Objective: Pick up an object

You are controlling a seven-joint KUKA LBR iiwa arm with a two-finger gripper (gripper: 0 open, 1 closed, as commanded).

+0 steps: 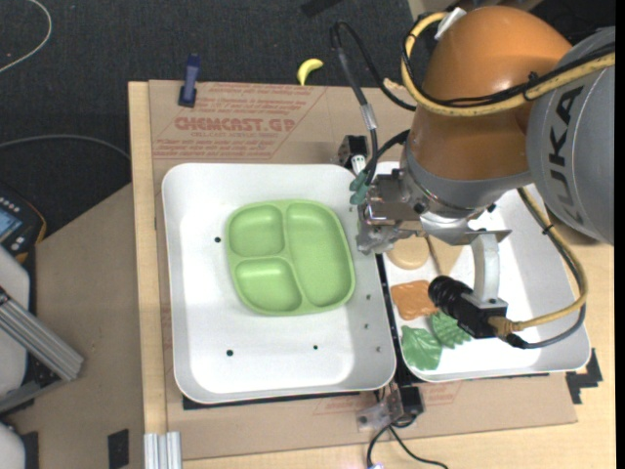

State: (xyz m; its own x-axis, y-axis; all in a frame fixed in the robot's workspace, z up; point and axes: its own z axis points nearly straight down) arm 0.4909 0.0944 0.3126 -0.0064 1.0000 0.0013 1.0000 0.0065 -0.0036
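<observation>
The likeliest failure is a closing on nothing. The end effector [386,225] hangs low over the left edge of the right bin [559,296], close to the wall it shares with the left bin [190,262]. Whether it is spread or pressed together cannot be told, because the wrist hides it from above. Nothing shows between its tips.

The candidate things lie just near of it in the right bin: a tan piece [410,255] almost under the wrist, an orange piece [412,299] nearer, and a green leafy piece [428,342] nearest. All three look flat and low against the bin floor, so a descent could slide over them or push them aside. The orange and green pieces lie just beside each other, so a nudge to one may shift the other. A descent slightly too far left would land on the bin walls rather than on a piece.

The left bin holds a green divided plate [290,255] in its middle, well apart from the walls. It is wide and shallow, so I judge that only its rim offers a hold.

The arm's bulk covers much of the right bin, and more things may lie beneath it. On the far side of the counter [293,428], a blue clip [188,81] rests at the edge of a printed brown sheet [234,120]. A small yellow thing [310,68] lies beyond that. Neither is in the way.
</observation>
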